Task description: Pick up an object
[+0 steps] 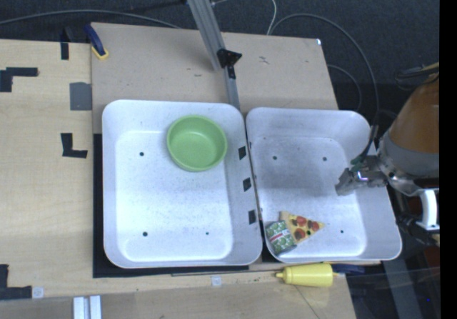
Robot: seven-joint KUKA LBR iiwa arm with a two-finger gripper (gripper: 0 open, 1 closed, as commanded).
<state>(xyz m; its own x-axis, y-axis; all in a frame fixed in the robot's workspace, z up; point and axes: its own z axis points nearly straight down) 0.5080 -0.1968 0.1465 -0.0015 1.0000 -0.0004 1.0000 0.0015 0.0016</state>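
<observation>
Sitting side by side on the bench (285, 68), two shallow white bins are sharing a raised middle rim. Both are looking like moulded plastic w/ rounded corners, speckled w/ fine dark flecks and a few dark dots on the floors.

Left bin (121, 189) is holding one item: a green bowl (197, 143), round, smooth, matte, pale lime, sitting upright in the upper middle of the bin, near the back wall and well apart from the other walls.

Right bin (335, 125) is holding a pizza slice toy (303, 226), a flat triangle, tan w/ red and green spots, lying near the front-left corner. Touching it on the left is a small green packet (279, 237) w/ printed pattern, resting against the sloped wall by the middle rim; can't tell exactly what it is.

Outside the bins, a yellow bottle (308, 275), smooth plastic, rounded, w/ a narrow nozzle pointing left, is lying on its side just beside the right bin's front rim.

Gripper (348, 183), grey metal, is hanging low over the right side of the right bin, near the right wall, w/ the arm's orange band (421, 121) behind it. It's well apart from the pizza slice toy and packet. Can't tell how the tip is set; it's too small and blurred.

A grey metal pole (203, 14) is slanting across the bench from the top.
</observation>
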